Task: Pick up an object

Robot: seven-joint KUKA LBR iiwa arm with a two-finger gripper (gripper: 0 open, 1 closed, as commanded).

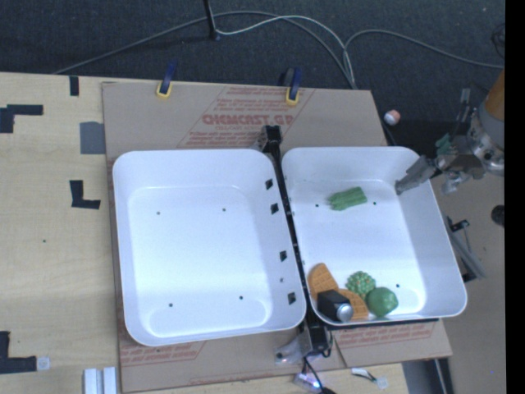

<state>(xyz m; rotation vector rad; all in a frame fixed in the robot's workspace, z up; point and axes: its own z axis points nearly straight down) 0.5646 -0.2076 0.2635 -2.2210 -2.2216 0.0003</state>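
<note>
Grey two-finger gripper (408, 183) at the right bin's far-right rim, jaws state unclear; nearest target, green oblong plastic object (347, 198), lies just left of them, risk is clipping the rim.

Both bins are plain white, the left bin (197, 245) and the right bin (426, 245) alike. Near the back of the right bin lies a green oblong piece (347, 198). At its front edge sit an orange piece (321, 279), a black cylinder with a silvery end (335, 305), a knobbly green lump (360, 283) and a smooth, brighter green ball (381, 301). Under the bins, brown cardboard (238, 117) carries red lettering, pinned by blue-and-yellow clamps (167, 82).
</note>
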